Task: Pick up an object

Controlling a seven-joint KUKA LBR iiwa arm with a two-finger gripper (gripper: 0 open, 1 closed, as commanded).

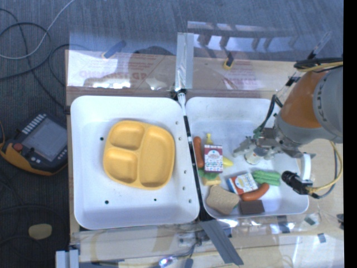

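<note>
My gripper point(252, 151) hangs over the right bin point(234, 113), its fingers spread apart and pointing left, with nothing between them. Just below it lie a green vegetable piece point(266, 177), a red sausage point(256, 192) and a small white-and-orange packet point(241, 181). Further left sit a red-and-white carton point(213, 158), a carrot-like orange stick point(198, 152) and a yellow-green item point(211, 175). A brown bread slice point(222, 200) and a dark brown block point(251, 206) rest at the bin's front.
The left bin point(83, 127) holds a yellow divided plate point(139, 153). A divider ridge point(187, 149) separates the bins. A teach pendant point(39, 144) lies on the floor at the left. Cables point(312, 188) hang by the arm's wrist.
</note>
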